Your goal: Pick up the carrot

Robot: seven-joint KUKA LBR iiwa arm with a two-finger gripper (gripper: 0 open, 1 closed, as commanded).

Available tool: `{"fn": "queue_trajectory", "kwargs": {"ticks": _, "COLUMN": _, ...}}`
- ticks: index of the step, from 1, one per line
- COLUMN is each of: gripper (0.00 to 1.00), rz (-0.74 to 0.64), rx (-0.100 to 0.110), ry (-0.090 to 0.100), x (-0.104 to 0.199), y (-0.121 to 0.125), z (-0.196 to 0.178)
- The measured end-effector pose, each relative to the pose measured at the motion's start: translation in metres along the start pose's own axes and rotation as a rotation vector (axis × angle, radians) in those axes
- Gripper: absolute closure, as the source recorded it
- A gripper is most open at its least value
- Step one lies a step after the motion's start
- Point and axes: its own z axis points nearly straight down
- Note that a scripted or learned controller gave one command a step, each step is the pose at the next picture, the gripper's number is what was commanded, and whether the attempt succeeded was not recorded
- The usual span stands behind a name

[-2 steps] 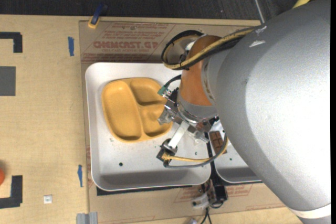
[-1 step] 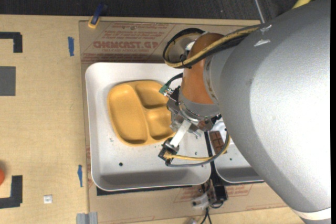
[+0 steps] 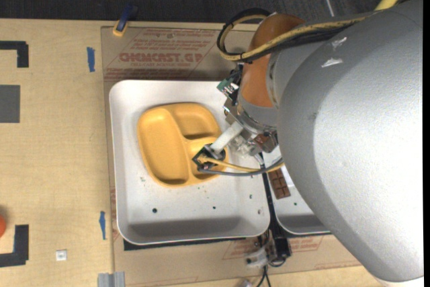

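My gripper (image 3: 250, 142) hangs low over the left white bin (image 3: 127, 144), at its right side near the wall it shares with the right bin. It is just right of a yellow two-compartment dish (image 3: 168, 141) that lies in the left bin's middle. The big grey arm covers most of the right bin (image 3: 295, 222) and whatever lies under it.
A brown ridged block (image 3: 279, 183) lies in the right bin just beside the dividing wall, partly under the arm. A small red-orange thing (image 3: 2, 226) sits on the bench at the far left edge. A blue-and-yellow clip (image 3: 124, 19) lies behind the bins.
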Motion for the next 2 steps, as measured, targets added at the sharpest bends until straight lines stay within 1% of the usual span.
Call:
{"fn": "queue_trajectory", "kwargs": {"ticks": 1, "gripper": 1.0, "rz": 0.261, "rx": -0.001, "ry": 0.002, "x": 0.047, "y": -0.032, "z": -0.008}}
{"fn": "queue_trajectory", "kwargs": {"ticks": 2, "gripper": 1.0, "rz": 0.232, "rx": 0.0, "ry": 0.0, "x": -0.021, "y": 0.001, "z": -0.123}}
